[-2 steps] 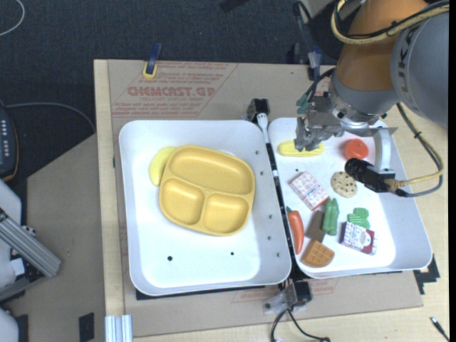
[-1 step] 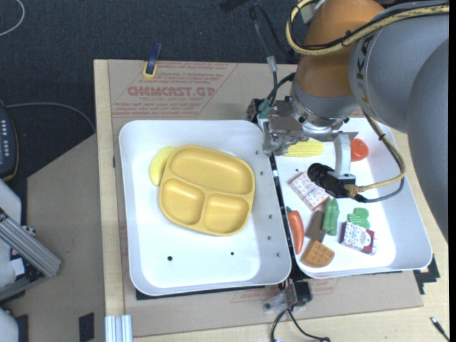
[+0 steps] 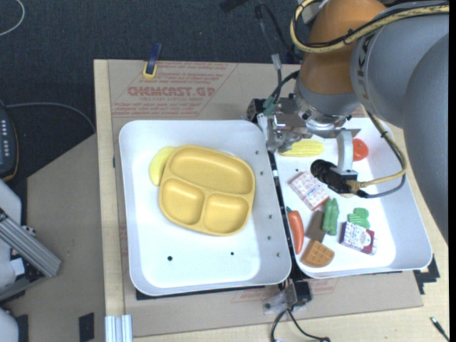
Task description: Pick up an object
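My gripper (image 3: 280, 135) hangs over the far left corner of the right bin (image 3: 399, 191), close to the wall between the two bins. Right beside it lies a yellow corn cob (image 3: 308, 148); I cannot see whether they touch. Nearer the front of this bin lie a white and red packet (image 3: 308, 189), a green pickle (image 3: 330, 216), an orange-red carrot (image 3: 296, 229), a brown waffle (image 3: 318, 254) and a purple and red packet (image 3: 358, 238). A red tomato (image 3: 360, 149) sits at the far right, partly behind the arm.
The left bin (image 3: 139, 212) holds a yellow divided plate (image 3: 206, 189) with a yellow piece (image 3: 157, 164) poking out at its left. A small green leafy toy (image 3: 360, 216) lies by the purple packet. The grey arm covers the right bin's far right part.
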